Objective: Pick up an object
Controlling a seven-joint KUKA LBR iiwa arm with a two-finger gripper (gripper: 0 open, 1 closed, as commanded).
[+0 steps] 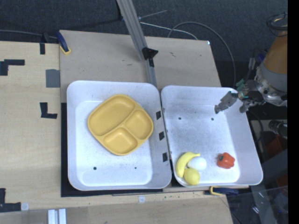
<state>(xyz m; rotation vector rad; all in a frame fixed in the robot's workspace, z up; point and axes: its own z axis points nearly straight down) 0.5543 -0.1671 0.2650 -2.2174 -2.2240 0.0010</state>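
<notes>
The claw [235,102] hangs spread and bare over the right bin's [201,125] far right rim. Well below it lie a red pepper [225,160], banana [184,160], white egg [198,163] and lemon [191,175]; far to its left, a yellow divided plate [120,124].

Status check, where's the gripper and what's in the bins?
Gripper open, above right bin's far right edge, holding nothing. Banana, egg, lemon, red pepper at near edge. Yellow divided plate in left bin.

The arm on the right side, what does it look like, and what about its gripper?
The arm enters at the right edge: a rounded orange band, with a pale grey wrist section below it. A small teal-green detail and thin dark cables sit near the wrist. The gripper is dark metal with two slim grey fingers, over the right bin's upper right corner.
</notes>
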